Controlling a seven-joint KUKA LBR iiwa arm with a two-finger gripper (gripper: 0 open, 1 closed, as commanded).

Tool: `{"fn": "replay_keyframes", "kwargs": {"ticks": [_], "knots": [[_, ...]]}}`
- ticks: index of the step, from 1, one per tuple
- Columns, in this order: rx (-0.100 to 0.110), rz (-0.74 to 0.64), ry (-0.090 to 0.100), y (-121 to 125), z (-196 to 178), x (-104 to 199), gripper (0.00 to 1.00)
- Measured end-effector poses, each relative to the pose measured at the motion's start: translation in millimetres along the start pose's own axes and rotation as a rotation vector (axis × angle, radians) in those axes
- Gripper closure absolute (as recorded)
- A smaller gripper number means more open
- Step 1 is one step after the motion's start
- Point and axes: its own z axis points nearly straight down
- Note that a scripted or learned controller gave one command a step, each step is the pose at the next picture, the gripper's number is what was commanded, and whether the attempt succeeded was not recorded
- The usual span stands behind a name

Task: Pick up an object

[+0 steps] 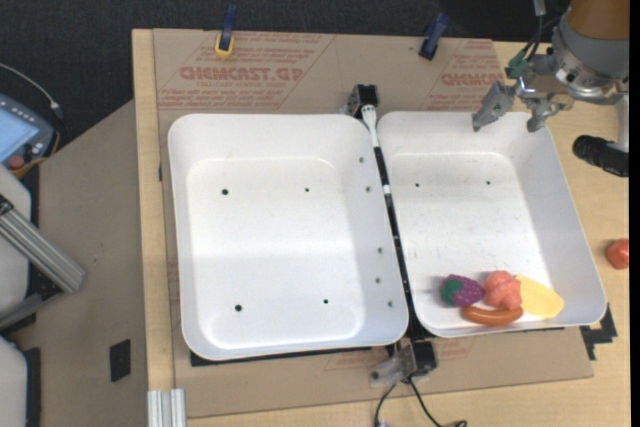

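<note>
The toy food cluster, a purple grape bunch (461,290), an orange-red piece (503,287), a yellow slice (541,298) and a sausage (491,315), sits at the right bin's (470,215) five o'clock corner. The gripper (515,112) hangs at that bin's one o'clock rim, fingers spread and holding nothing, well apart from the toys.

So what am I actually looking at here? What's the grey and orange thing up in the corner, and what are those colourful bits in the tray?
You are looking down from one fixed camera above a workbench. The grey and orange thing is a robot arm reaching in from the right. At its end is the gripper, two fingers set apart with nothing between them, hovering over the far edge of the right tray. Beside it lies the left tray. The colourful bits are small toy foods in the right tray's near corner: purple grapes, a pinkish-orange piece, a yellow piece and a sausage. The arm is meant to pick one up.
</note>
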Motion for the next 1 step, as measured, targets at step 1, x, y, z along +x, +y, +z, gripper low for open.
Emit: {"fn": "replay_keyframes", "kwargs": {"ticks": [1], "knots": [[0.004, -0.002, 0.003, -71.3, -41.6, 46.8, 0.0]]}}
